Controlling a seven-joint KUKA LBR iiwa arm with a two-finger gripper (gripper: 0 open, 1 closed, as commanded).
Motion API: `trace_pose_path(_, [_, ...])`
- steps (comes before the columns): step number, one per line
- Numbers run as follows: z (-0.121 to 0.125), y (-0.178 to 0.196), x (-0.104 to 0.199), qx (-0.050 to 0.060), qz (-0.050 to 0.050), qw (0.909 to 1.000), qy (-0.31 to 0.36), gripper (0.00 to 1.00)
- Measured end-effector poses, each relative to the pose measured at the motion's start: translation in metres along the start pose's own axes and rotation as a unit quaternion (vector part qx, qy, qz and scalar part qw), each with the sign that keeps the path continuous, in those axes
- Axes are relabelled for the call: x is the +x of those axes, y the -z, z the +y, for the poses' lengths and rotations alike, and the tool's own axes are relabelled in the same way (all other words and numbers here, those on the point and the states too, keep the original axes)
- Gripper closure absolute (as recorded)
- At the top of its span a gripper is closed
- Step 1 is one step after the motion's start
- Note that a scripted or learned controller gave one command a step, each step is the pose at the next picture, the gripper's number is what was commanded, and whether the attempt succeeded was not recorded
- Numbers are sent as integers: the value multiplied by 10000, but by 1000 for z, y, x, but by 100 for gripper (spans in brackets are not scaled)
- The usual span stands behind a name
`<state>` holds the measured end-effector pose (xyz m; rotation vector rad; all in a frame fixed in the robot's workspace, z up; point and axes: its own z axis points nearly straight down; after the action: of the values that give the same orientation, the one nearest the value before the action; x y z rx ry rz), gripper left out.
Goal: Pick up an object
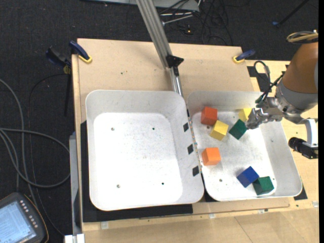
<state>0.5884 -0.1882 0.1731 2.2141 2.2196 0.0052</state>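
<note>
Several coloured blocks lie in the right bin (271, 148). An orange block (209, 115), a yellow block (219, 130) and a dark green block (237, 129) cluster near the bin's back. Another yellow block (244, 114) sits just behind the green one. A second orange block (211, 156) rests near the left wall. A blue block (247, 176) and a green block (264, 185) lie at the front. My gripper (254, 120) reaches in from the right, low over the bin, right beside the dark green block and the rear yellow block.
The left bin (92, 103) stands beside the right one, with a divider and black clips between them. A slanted metal pole (154, 24) comes down at the back. Clamps (81, 52) sit on the bench's rear corners.
</note>
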Motion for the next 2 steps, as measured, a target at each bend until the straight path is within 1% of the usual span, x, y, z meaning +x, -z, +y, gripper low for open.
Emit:
trace_pose_path(1, [-6,55,6,0,-1,10000,3,100])
trace_pose_path(2, [-5,93,6,2,-1,10000,5,100])
